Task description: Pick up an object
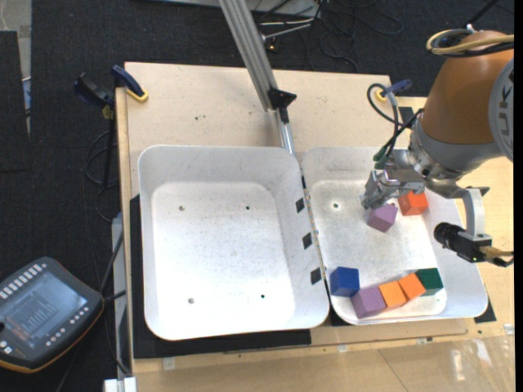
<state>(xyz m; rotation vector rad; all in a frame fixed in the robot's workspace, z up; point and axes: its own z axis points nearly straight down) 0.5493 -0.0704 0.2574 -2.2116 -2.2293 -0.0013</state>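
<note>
I see the hand [381,196] over the right bin's [343,309] far half, touching a matte purple cube [382,216] just below it; I cannot tell its opening.

Counted two shallow white bins, the left bin [163,170] and the right bin [466,300]. Counted six blocks, all in the right bin: two purple, one purple block [382,216] just under the gripper and another purple block [368,300] in the row near the front wall; two orange, one orange block [413,202] beside the gripper and another orange block [393,292] in that row; one blue block [344,281]; one green block [428,281]. Counted one arm with one gripper [384,193]. Noted one handheld pendant [41,310] at the lower left, off the bench, and one clamp [129,82] at the bench's far left corner.
</note>
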